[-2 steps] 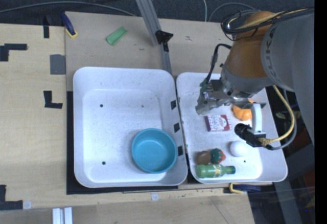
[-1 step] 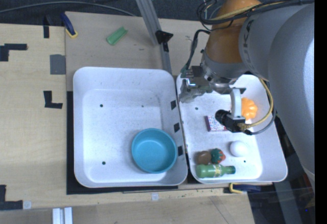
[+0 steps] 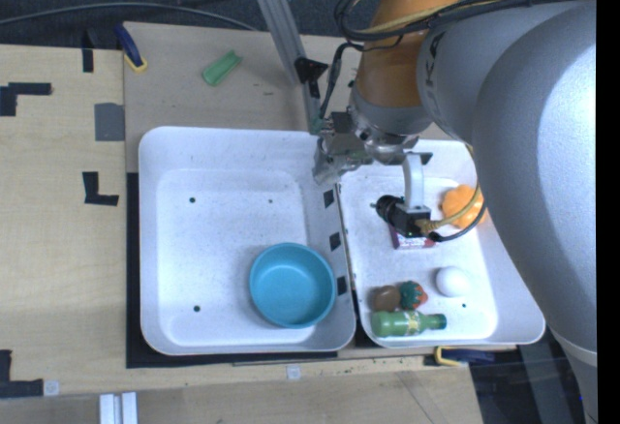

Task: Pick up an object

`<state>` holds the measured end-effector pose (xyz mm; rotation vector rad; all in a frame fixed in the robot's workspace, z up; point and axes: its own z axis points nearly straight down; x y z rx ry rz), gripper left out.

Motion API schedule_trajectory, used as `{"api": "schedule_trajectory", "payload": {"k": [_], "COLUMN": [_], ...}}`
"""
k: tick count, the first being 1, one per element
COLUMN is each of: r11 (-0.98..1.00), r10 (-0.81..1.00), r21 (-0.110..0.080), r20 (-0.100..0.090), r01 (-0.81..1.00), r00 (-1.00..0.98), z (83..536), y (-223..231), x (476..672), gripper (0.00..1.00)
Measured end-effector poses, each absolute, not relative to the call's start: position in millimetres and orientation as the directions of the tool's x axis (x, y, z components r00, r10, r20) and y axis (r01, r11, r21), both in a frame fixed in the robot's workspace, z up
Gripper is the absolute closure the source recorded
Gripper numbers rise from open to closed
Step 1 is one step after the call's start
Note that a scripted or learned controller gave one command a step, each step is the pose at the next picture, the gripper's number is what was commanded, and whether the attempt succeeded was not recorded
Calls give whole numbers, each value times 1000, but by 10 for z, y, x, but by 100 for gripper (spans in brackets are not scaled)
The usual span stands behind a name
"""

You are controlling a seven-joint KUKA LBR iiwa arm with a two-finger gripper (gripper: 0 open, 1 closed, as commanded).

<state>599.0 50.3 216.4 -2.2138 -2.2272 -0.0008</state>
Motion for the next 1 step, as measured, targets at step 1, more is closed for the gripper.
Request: {"api": "schedule_trajectory", "payload": {"k": [1], "r11": [7], "r10": [1000], "r21": [1], "r20": [2], "r01": [1000], "r00": [-7], "z": [2285], "y": [952], "x": [6237], "gripper": [100]}}
